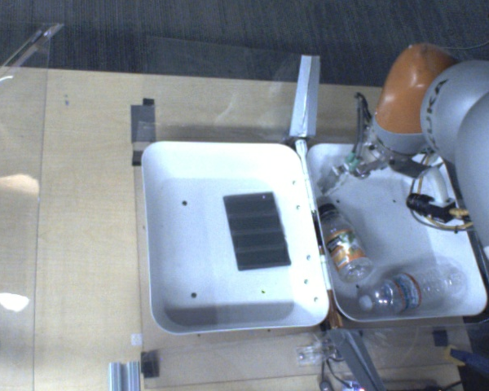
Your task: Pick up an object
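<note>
In the left bin (167,218) a black ribbed rectangular pad (257,230) lies flat near the middle. The right bin (391,190) holds a small bottle with an orange label (342,247) along its left wall. A clear plastic bottle with a blue label (403,290) lies on its side near the front edge. My gripper (352,166) hangs low over the back left corner of the right bin, below the arm's orange band (407,88). It is apart from both bottles, and nothing shows between it and the bin floor.
A metal post (306,96) stands behind the gap between the bins. Black cables (432,206) trail from the wrist over the right bin's right side. A clear panel covers the bench on the left.
</note>
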`<state>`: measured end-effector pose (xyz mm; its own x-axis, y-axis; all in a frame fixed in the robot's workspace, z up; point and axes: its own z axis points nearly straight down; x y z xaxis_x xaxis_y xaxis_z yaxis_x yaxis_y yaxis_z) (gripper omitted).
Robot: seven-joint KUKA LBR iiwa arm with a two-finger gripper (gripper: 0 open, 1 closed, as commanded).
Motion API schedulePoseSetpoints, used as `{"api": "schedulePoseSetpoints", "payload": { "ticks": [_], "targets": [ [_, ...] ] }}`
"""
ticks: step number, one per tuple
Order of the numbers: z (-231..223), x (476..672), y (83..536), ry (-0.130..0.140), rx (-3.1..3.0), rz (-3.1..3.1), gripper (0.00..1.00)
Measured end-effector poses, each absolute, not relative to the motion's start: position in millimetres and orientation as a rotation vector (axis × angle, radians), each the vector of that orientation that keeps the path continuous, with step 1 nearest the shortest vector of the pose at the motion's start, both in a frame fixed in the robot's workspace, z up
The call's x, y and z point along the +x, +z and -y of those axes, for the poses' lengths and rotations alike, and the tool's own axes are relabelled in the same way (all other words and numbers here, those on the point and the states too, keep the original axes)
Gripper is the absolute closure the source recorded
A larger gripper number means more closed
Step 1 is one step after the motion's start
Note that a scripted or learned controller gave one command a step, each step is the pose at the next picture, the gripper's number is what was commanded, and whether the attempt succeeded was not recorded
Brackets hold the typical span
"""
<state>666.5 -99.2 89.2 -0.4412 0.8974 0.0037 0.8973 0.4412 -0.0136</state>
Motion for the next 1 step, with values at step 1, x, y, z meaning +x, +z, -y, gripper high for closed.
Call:
{"api": "schedulePoseSetpoints", "payload": {
  "ticks": [1],
  "targets": [
    [104.7, 608.2, 89.5, -0.008, -1.469, 2.789, 0.00]
  ]
}}
